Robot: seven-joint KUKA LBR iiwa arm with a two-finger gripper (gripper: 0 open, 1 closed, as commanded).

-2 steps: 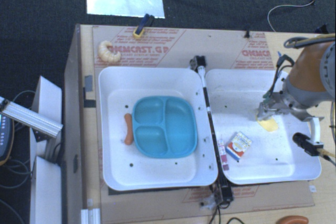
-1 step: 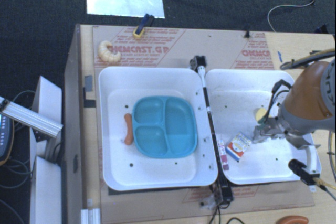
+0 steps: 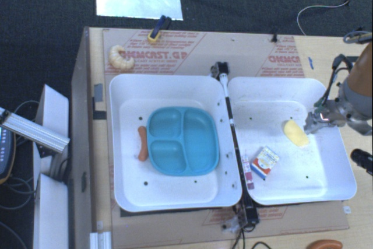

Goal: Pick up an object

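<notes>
Arm [image 3: 356, 87] cut off by right edge. Claw [image 3: 313, 123] small and blurred by yellow object [image 3: 296, 133]; contact unclear. Print on small carton [image 3: 264, 161] too small to read. Orange thing [image 3: 324, 244] cut by bottom edge, kind unclear. Red lettering [image 3: 163, 55] on cardboard partly under white bins [image 3: 169, 77]. Grey device [image 3: 4, 148] cut by left edge.
</notes>
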